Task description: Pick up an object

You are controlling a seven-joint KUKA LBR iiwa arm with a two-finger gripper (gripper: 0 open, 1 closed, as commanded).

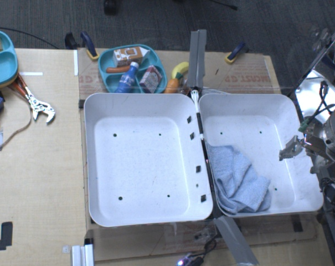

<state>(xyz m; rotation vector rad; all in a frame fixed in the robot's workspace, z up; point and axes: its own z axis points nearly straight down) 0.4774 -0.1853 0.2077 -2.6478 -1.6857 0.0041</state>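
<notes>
Two white bins on the desk [40, 204], side by side. Left bin [101, 159] shows just its white floor w/ a few dark dots. Right bin [250, 110] holds a crumpled light-blue cloth [237, 179], bunched in the lower-left part of the floor, pressed up near the divider between the bins. That cloth is the only pickable thing in there.

Behind the bins: a teal tray [106, 65] packed w/ small items, incl. a blue bottle [127, 77] and a small carton [128, 54]. Just right of it, something yellow [180, 69] and an orange bit [172, 86] by a grey upright post [197, 57]. Blue-and-yellow clamps [89, 44] at the desk's back edge, another [235, 52] further right. Far left: a teal dish [1, 57], a silver wrench [41, 107].

Gripper [292, 148] sits at the right bin's right wall, low, pointing in toward the left, w/ cables and arm hardware behind it at the frame's edge. It's well apart from the cloth, bare bin floor between them. Jaws: can't tell if apart or together, too small and dim. Nothing seen between them.
</notes>
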